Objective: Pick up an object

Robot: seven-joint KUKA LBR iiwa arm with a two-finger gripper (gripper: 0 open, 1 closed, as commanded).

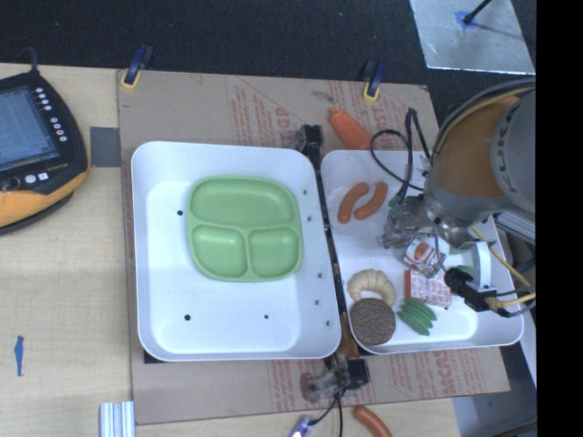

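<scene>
Two shallow white bins sit side by side on the counter (55, 280), over a brown cardboard sheet (228, 107) printed with red lettering too small to read. The left bin (155, 244) holds one thing: a light green divided plate (244, 228) with three compartments, lying flat near the bin's middle. The right bin (496, 335) holds several toy foods: a pair of sausages (362, 201) near its far side, a pale croissant (372, 284) touching a round brown cookie (373, 320) at the near left, a green pea pod (418, 316) just beside the cookie, and red-and-white packets (425, 276) near the middle, their print unreadable. The claw (407, 224) hangs low over the right bin, between the sausages and the packets; I cannot tell whether it is open or closed, and nothing visible sits in it. An orange carrot (349, 129) lies on the cardboard beyond the right bin. A tablet-like pendant (32, 148) with an orange edge rests at the counter's left
</scene>
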